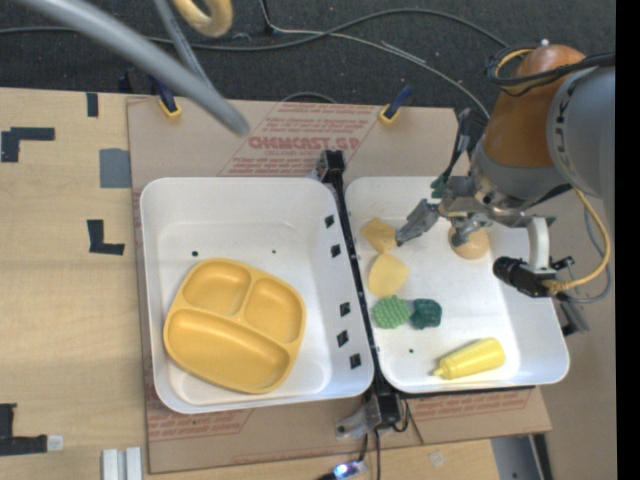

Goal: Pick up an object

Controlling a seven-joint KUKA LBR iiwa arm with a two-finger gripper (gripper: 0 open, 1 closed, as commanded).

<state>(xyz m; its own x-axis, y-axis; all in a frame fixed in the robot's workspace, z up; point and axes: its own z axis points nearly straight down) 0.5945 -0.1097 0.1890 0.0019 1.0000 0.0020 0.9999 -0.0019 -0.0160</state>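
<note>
Lowest in the right bin (545, 368), a yellow corn cob (470, 358) lies flat, long axis left to right, tip slightly raised rightward. From the right, the arm (540, 128) reaches over this bin; its hand (440, 228) is spread and released, holding nothing, above the bin floor.

Illumination is even, diffuse and moderately bright, apparently from overhead. The two shallow white plastic bins (155, 208) render bright without clipped glare. The yellow divided plastic tray (235, 323) casts only a faint, soft shadow. A grey curved tube (120, 38) at upper left is blurred, out of focus. Overall sharpness is moderate; the dark background above lacks detail.
</note>
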